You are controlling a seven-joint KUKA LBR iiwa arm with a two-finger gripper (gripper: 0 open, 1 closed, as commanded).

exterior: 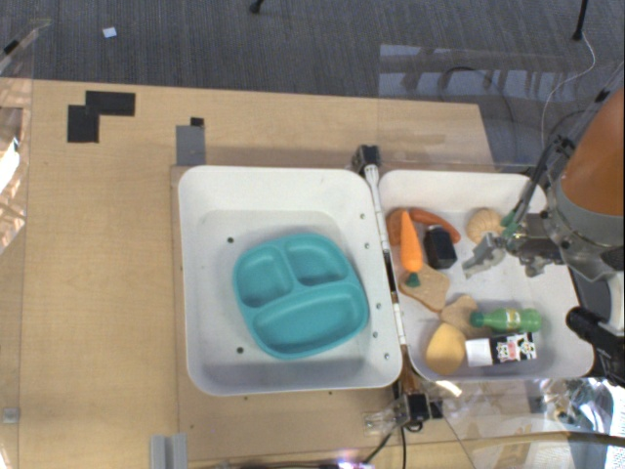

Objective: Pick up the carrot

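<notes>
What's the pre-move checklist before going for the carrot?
1. Carrot located: ok, it lies in the right bin, near the left wall.
2. Gripper over carrot: not ok, it sits to the carrot's right in the camera view, with a black object between them.
3. Nothing held: ok, nothing shows between the fingers.
4. Room around carrot: not ok, a hot dog touches its upper end, the black object lies beside it and a toast slice lies at its lower tip.
5. Finger opening: cannot tell.
6. Carrot top unobstructed: ok, nothing lies on it.
</notes>
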